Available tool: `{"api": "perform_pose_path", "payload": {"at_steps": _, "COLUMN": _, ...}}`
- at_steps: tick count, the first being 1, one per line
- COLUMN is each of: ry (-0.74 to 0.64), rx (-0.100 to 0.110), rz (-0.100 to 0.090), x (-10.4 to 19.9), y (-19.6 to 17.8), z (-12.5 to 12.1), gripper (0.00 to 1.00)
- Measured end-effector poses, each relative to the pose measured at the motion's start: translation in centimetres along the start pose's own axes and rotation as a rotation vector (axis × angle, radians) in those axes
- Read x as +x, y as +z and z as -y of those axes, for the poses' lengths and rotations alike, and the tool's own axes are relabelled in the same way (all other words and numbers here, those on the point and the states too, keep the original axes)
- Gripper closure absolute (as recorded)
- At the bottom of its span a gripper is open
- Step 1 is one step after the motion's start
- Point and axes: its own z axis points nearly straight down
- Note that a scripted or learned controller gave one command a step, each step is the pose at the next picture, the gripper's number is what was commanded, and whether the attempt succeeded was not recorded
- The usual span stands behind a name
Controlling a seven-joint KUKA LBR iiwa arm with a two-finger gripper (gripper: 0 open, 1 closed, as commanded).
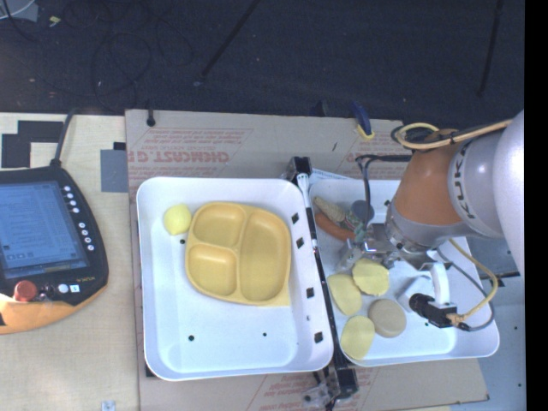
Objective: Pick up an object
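Best bet for the pick, I reckon, is the pale yellow flat round disc (371, 276). It looks like a light play-food slice, probably stiff plastic and a bit slick, though that's a guess from the look of it. It lies flat, so there isn't much height to grab. I'd pinch it across the rim from straight above, on the side away from its neighbour, and expect it to skid if the squeeze is off-centre.

It's smooth and matte, with no markings I can make out. It sits at about 9 o'clock from the middle of the right shallow white bin (428, 345).

The tool (366, 248) hangs at 12 o'clock of that disc, very close over its top edge. I honestly can't tell whether it's spread or pressed together, and nothing visible says it's pinching anything.

- A second pale yellow disc (345, 294) is at 8 o'clock, touching or just overlapping the first.
- A dull tan round disc (387, 317) is at 5 o'clock, just beside.
- A third pale yellow disc (358, 336) is at 6 o'clock, further down.
- An orange-brown long piece (330, 217) is at 11 o'clock, near the bin's corner.

The left white bin (223, 332) holds a yellow three-compartment plate (238, 253), with a small yellow ball (177, 219) at its 10 o'clock. Both are well apart from the tool.
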Motion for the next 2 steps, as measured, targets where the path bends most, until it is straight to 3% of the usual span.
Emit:
{"api": "perform_pose_path", "payload": {"at_steps": 1, "ry": -0.003, "rx": -0.004, "rz": 0.001, "x": 1.0, "y": 0.1, "z": -4.5, "gripper": 0.00}}
{"api": "perform_pose_path", "payload": {"at_steps": 2, "ry": -0.003, "rx": -0.003, "rz": 0.001, "x": 1.3, "y": -0.5, "z": -7.4, "gripper": 0.00}}
